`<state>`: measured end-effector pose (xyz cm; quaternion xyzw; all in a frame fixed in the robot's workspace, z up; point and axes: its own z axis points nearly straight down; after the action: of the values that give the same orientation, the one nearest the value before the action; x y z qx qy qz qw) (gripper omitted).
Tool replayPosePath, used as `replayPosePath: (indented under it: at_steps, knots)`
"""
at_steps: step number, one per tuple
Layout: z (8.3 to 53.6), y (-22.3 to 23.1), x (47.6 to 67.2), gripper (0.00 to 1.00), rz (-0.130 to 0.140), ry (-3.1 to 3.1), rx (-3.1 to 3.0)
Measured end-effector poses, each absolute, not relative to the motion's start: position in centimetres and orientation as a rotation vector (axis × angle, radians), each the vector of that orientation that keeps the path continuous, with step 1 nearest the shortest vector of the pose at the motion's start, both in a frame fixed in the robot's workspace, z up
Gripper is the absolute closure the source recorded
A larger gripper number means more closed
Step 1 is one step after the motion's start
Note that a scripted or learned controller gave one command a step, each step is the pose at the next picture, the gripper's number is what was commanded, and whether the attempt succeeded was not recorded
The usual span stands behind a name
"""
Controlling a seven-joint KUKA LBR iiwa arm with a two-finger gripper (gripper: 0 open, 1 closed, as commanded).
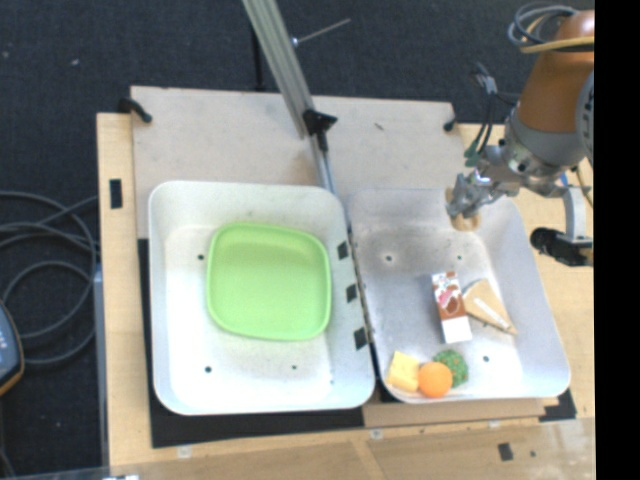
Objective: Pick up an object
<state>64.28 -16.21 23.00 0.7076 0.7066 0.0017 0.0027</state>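
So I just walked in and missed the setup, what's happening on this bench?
A robot arm reaches in from the right, its gripper low over the far corner of the right bin, apparently trying a pick. A small tan object sits just beneath it; whether it's grasped is unclear. Near that bin's front lie a small carton, a wedge, a yellow block, an orange ball and something green. The left bin holds a green plate.

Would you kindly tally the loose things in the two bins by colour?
Green: 2, the plate and a small leafy piece
Yellow: 1, block
Orange: 1, ball
Tan: 1, wedge
Red-and-white: 1, carton
Total: 6
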Motion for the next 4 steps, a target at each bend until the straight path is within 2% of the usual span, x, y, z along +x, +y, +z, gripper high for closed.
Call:
replayPosePath:
  at_steps: [1, 3, 4]
  knots:
    - [23.7, -16.3, 64.3, 1.00, 0.001, 2.221, 2.221]
    - [24.9, -7.2, 64.3, 1.00, 0.002, 2.225, 2.218]
    - [24.9, -0.9, 64.5, 1.00, 0.003, 2.227, 2.216]
